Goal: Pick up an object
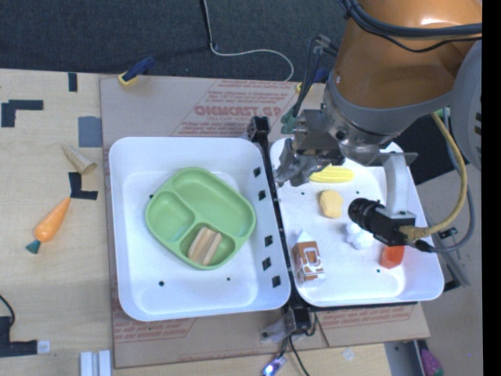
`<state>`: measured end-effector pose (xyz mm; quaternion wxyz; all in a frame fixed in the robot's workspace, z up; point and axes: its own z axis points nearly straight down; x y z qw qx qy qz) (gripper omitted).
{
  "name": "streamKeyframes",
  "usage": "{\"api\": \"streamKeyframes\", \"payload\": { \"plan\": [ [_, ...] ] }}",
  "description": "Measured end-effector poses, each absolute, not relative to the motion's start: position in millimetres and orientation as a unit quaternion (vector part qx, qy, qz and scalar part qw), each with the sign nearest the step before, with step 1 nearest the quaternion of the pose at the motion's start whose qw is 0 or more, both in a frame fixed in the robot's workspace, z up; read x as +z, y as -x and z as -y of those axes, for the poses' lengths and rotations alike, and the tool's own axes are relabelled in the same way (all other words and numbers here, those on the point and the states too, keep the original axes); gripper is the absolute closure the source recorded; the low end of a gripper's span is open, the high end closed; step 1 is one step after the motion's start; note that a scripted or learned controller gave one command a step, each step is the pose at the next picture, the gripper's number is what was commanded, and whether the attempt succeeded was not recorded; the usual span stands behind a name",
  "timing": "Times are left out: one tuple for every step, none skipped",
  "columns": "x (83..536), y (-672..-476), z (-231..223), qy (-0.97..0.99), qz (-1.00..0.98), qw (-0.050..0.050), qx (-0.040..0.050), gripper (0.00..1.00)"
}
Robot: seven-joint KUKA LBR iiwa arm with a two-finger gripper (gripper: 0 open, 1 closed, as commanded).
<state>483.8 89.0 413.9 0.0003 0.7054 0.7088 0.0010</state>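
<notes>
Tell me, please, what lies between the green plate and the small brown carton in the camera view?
In the camera view, the green plate and the brown carton are separated by the two bins' adjoining walls, with black clips along them.

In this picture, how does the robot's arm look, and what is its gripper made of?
The grey arm carries a broad, glossy orange band above the wrist, with black cables looped over its top. Below sits a dark grey metal gripper of blocky parts. A yellow hose curves down the right side.

One camera, fixed above bench (47,171), looking down at slant; both bins (125,233) in frame, arm (407,45) close, entering from right.
</notes>
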Motion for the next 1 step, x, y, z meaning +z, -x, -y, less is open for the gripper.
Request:
{"api": "streamKeyframes", "payload": {
  "plan": [
    [438.4,-483.7,-85.9,-0.706,-0.708,0.000,0.0003,1.00]
  ]
}}
